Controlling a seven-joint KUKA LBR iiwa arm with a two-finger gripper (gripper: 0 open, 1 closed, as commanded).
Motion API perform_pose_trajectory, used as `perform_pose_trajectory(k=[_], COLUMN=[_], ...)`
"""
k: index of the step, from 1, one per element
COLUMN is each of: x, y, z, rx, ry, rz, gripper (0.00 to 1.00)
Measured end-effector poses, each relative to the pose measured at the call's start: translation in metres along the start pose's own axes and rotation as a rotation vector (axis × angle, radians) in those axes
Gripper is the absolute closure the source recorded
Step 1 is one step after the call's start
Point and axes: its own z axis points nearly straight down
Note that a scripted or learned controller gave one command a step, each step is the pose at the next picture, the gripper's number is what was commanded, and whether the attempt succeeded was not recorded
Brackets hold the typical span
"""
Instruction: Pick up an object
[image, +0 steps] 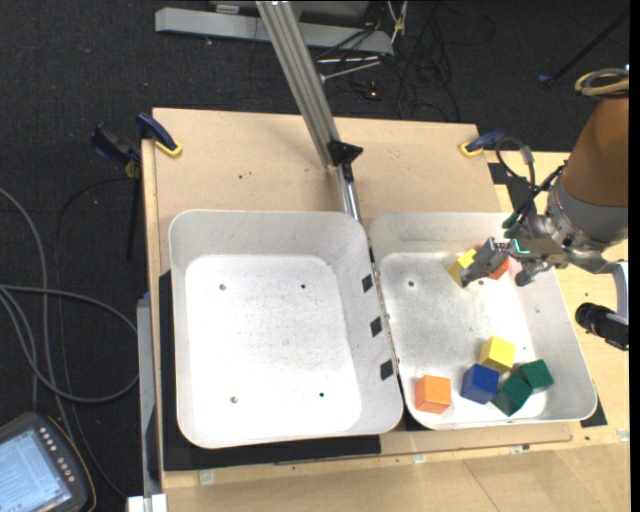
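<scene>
My gripper (505, 260) hangs low over the upper right part of the right bin (420, 300). A small yellow block (462, 266) lies right against its left side. A bit of red object (499, 271) shows just beneath it. Whether either one is gripped is hidden by the wrist. Near the bin's front right corner sit an orange cube (433, 392), a blue cube (481, 383), a yellow cube (497, 352) and two green blocks (535, 374) (512, 397).
The left bin (265, 330) stands beside the right one, with black clips (378, 325) along the shared edge. A grey metal pole (305, 85) slants down from the top to the bins' back. Blue and yellow clamps (158, 130) (482, 143) hold the bench's back corners.
</scene>
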Motion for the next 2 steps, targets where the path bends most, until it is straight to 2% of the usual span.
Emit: perform_pose_trajectory(k=[1, 2], x=[-0.004, -0.006], y=[-0.001, -0.002], z=[0.063, 0.107], rx=[0.007, 0.004], ry=[0.001, 0.001], rz=[0.001, 0.001], gripper=[0.00, 0.00])
